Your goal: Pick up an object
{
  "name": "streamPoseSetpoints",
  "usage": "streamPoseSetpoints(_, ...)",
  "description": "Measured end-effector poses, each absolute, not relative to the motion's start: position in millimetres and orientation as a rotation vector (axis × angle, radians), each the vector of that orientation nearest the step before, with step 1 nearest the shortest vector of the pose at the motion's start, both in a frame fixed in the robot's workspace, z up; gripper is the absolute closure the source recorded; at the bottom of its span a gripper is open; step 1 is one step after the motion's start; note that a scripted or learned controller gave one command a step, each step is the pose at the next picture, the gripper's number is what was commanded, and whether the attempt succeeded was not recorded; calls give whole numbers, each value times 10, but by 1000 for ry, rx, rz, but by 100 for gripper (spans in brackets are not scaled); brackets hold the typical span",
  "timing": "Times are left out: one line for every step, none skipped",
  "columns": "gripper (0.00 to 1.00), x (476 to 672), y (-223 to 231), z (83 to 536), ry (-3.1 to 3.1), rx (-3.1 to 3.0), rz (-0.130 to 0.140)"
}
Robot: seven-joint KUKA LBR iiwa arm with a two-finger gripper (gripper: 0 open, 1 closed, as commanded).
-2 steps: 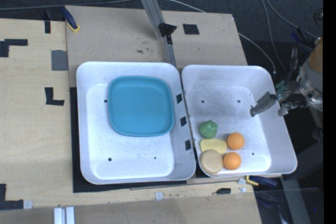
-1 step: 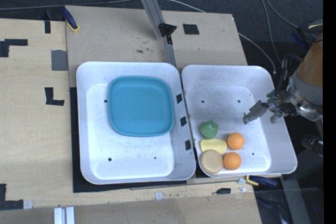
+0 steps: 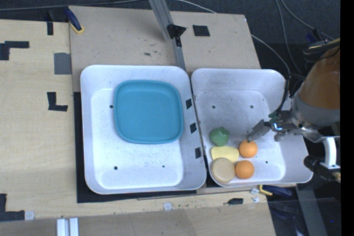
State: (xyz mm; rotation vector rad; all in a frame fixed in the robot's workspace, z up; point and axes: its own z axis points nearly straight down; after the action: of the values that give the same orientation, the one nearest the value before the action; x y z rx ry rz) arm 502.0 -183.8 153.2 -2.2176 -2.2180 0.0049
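1. The gripper [image 3: 260,131] hung low in the right bin [image 3: 238,83] — whether it was open or closed could not be told.
2. At its seven o'clock lay an orange ball [image 3: 248,149], with a second one [image 3: 244,169], a green object [image 3: 219,135], a yellow piece [image 3: 224,153] and a tan one [image 3: 223,169] close by.
3. The left bin [image 3: 97,119] held a blue plate [image 3: 148,111].
4. No writing was legible — possibly too small.

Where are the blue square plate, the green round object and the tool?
blue square plate [image 3: 148,111], camera view, centre of its flat face
green round object [image 3: 219,135], camera view, top of its body
tool [image 3: 259,131], camera view, at its fingertips
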Motion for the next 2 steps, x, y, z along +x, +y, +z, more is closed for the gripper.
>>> streamPoseSetpoints(0, 4959, -1824, 922, -2219, -2218, 4)
streamPoseSetpoints(100, 4970, -1823, 1042, -2222, -2220, 0)
